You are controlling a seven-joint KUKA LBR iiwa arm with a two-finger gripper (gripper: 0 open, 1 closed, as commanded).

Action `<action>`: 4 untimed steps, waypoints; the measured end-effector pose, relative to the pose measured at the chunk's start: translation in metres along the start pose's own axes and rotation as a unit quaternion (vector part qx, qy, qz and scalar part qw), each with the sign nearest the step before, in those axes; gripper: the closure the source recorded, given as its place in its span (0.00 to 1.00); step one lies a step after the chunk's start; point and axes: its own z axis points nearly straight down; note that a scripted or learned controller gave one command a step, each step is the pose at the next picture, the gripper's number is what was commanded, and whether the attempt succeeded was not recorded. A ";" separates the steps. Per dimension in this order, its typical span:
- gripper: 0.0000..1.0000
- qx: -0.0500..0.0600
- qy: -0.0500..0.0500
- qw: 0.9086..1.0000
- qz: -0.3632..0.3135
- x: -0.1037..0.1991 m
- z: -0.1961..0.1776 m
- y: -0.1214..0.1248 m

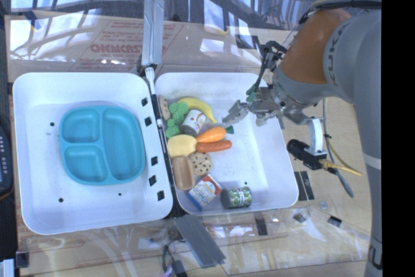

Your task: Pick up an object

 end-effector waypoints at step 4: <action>1.00 0.001 0.000 0.996 -0.088 0.061 0.091 -0.010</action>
